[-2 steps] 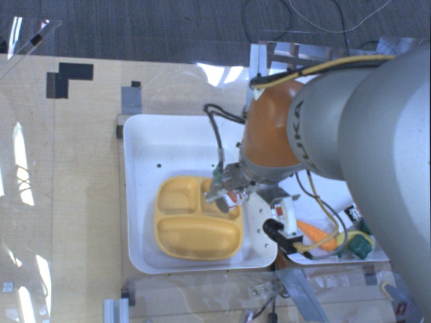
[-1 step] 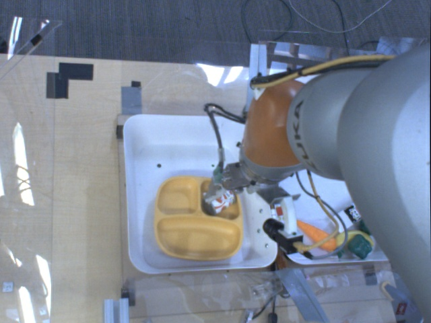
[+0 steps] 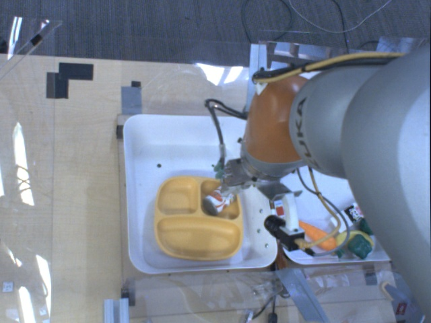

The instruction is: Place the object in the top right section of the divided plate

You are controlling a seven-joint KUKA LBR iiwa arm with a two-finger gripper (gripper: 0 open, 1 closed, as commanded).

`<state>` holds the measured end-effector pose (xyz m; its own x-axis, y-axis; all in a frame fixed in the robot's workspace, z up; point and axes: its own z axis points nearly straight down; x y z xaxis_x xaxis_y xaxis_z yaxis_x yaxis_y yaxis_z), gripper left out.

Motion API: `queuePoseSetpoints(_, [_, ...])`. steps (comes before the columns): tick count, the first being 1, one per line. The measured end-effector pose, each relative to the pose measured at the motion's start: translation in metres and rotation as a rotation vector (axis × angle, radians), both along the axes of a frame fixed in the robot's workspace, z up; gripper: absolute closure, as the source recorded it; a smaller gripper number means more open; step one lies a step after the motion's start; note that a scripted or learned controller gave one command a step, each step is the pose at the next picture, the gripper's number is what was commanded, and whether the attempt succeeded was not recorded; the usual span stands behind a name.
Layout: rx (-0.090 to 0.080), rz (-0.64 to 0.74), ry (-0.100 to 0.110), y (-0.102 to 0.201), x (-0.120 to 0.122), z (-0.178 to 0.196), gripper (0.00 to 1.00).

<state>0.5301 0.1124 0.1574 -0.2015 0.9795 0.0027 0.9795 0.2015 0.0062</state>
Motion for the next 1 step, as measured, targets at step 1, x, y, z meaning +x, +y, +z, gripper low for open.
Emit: queuePoseSetpoints(1, [0.000,0.000,0.001,-0.0001,-0.0001,0.0000,0.00])
